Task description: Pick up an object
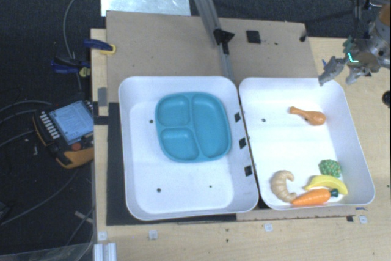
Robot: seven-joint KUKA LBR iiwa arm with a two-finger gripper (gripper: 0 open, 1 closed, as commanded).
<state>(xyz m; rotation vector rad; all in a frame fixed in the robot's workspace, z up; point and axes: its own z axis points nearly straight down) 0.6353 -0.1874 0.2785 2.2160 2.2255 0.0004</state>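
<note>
Hovering with gripper (344,70) spread and bare above the right bin's (303,150) far right corner, presumably before descending toward the drumstick (308,115).

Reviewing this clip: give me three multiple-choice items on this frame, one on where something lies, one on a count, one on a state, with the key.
1. Where does the blue tray lie?
A. in the left bin
B. in the right bin
C. on the bench outside both bins

2. How many food items lie in the right bin?
A. two
B. five
C. eight

3. How do the gripper jaws stand?
A. shut on the carrot
B. shut on the drumstick
C. open, holding nothing

Key: 1 A, the tray sits inside the left bin. 2 B, drumstick, croissant, carrot, banana and broccoli. 3 C, the jaws are spread, above the right bin's far corner, with nothing between them.
</note>
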